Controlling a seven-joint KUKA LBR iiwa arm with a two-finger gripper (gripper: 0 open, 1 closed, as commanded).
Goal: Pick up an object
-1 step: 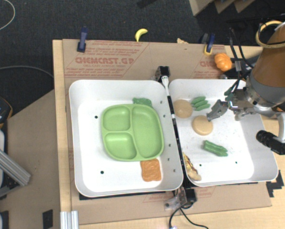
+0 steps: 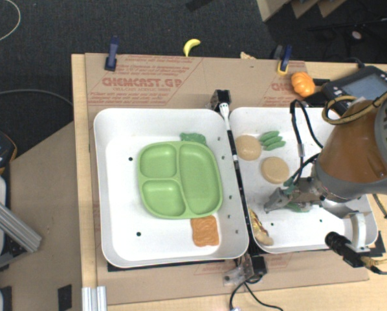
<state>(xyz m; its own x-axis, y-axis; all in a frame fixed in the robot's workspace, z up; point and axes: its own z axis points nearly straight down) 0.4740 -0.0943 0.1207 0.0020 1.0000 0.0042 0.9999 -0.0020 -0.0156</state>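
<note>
Gripper [image 2: 285,198] is down in the right bin [image 2: 349,238], just below the tan round cookie [image 2: 275,169]. Looks like something greenish sits at its fingers, but honestly can't tell if they're closed.

Bright even light, soft shadows, slight blur

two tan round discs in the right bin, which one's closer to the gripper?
The lower tan disc, right beside the gripper. The other disc lies farther up-left, by the bin divider.
</note>
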